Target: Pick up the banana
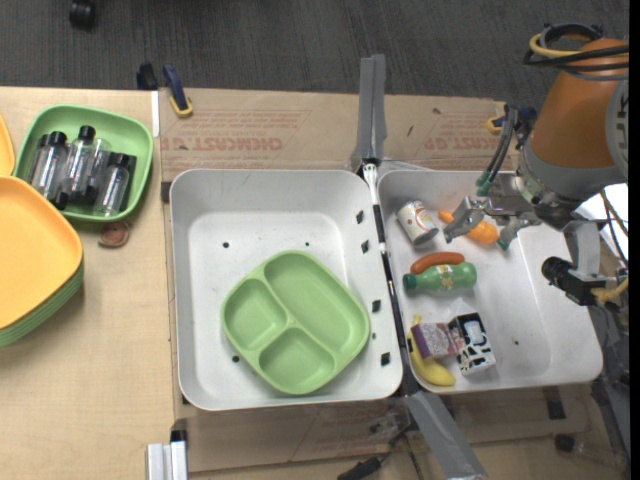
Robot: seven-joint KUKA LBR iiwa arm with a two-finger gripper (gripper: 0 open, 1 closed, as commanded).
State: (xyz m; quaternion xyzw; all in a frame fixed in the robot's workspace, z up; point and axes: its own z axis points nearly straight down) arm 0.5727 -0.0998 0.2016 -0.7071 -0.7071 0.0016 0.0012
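Observation:
The banana [432, 371] is yellow and lies in the near left corner of the right bin [540, 353], partly covered by a purple box [437, 340]. My gripper [482, 225] hangs over the far part of that bin, well away from the banana. Its fingers [460, 222] are open and spread to either side of a small orange fruit [484, 234]. I cannot tell whether they touch the fruit.
The right bin also holds a white can [417, 220], a red-orange sausage shape [438, 262], a green bottle [441, 279] and a black-and-white box [473, 344]. A green divided plate [295, 320] lies in the left bin [200, 268]. Yellow plates [35, 268] and a green tray of bottles [85, 163] sit at the left.

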